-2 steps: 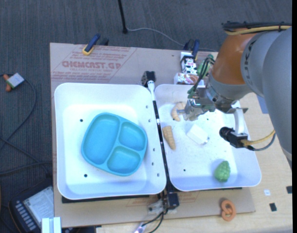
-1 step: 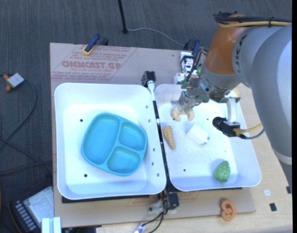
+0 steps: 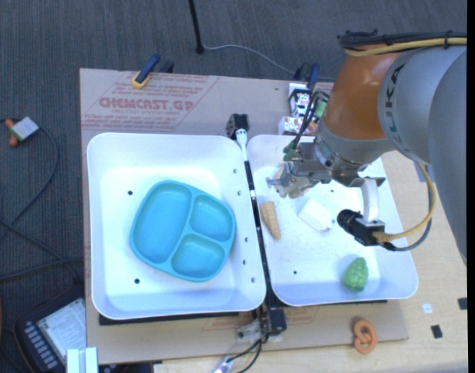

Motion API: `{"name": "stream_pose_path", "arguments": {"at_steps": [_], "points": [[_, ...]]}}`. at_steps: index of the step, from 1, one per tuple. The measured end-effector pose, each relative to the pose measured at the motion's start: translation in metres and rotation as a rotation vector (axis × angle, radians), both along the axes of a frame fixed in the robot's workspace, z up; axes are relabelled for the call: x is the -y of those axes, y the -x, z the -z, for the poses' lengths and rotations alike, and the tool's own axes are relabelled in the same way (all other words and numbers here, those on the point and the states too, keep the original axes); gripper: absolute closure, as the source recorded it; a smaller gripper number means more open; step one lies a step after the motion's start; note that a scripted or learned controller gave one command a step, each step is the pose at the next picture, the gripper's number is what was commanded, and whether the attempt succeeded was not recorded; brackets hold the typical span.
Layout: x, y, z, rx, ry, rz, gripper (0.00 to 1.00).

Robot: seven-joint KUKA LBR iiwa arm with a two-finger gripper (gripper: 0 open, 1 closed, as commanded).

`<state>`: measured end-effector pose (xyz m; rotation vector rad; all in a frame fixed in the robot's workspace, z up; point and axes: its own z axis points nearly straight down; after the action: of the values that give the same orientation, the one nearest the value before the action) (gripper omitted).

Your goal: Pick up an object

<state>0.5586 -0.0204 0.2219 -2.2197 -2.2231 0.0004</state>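
A: What can be picked up here?

B: Three loose things lie in the right bin (image 3: 404, 282). A tan cone (image 3: 270, 219) sits by the bin's left wall, its long axis running roughly top to bottom of the view, wide end up and narrow tip pointing down and a little right. A white block (image 3: 316, 214) lies just right of it, near the bin's middle, tilted on a diagonal. A green lumpy object (image 3: 355, 273) sits near the lower right corner, well apart from the other two.

A: And the jaws (image 3: 288, 181)?

B: They hang over the upper left part of the right bin, above the cone and the white block. Whether they are open or closed I cannot tell, because the wrist and its cabling crowd that spot. Nothing can be seen held between them.

A: What about the other bin?

B: The left bin (image 3: 105, 162) holds a blue divided tray (image 3: 183, 230) with three compartments, lying flat near its middle.

A: Anything outside the bins?

B: An orange ring-shaped item (image 3: 364, 335) lies on the desk (image 3: 151, 103) below the right bin.
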Motion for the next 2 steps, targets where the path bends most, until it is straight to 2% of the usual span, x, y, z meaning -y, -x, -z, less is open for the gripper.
{"name": "stream_pose_path", "arguments": {"at_steps": [1, 2], "points": [[-0.043, 0.064, -0.017, -0.002, 0.0, 0.0, 1.0], [-0.07, 0.07, -0.004, -0.002, 0.0, 0.0, 1.0]]}}
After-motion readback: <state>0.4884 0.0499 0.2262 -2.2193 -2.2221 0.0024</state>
